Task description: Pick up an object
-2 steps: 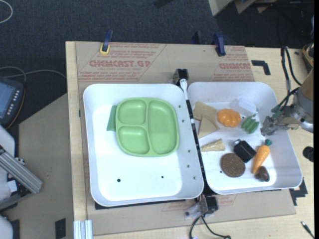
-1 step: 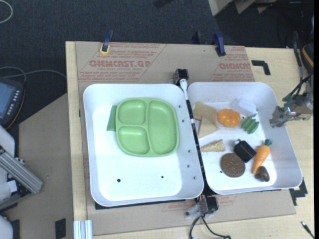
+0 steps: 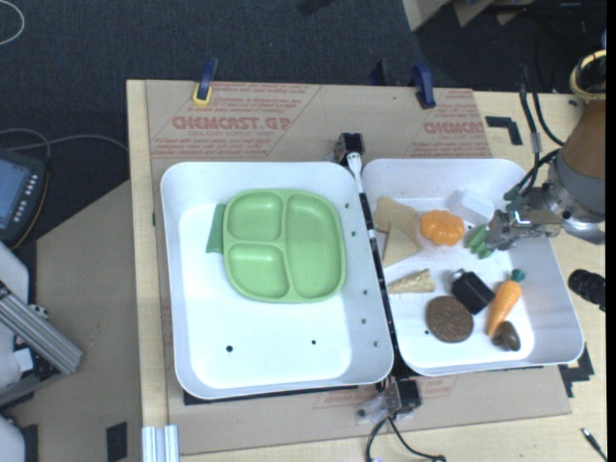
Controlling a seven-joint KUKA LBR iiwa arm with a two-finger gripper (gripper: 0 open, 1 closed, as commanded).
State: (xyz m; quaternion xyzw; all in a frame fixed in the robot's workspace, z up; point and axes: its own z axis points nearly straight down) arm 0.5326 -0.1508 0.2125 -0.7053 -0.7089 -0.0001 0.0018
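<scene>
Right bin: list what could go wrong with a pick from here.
1. The items in the right bin lie crowded: the carrot, black block and brown disc sit close together, so the tool may nudge a neighbour.
2. The tool hovers by something green, too small to identify; a grasp there may well slip.
3. The orange ball looks round and may roll if bumped.
</scene>
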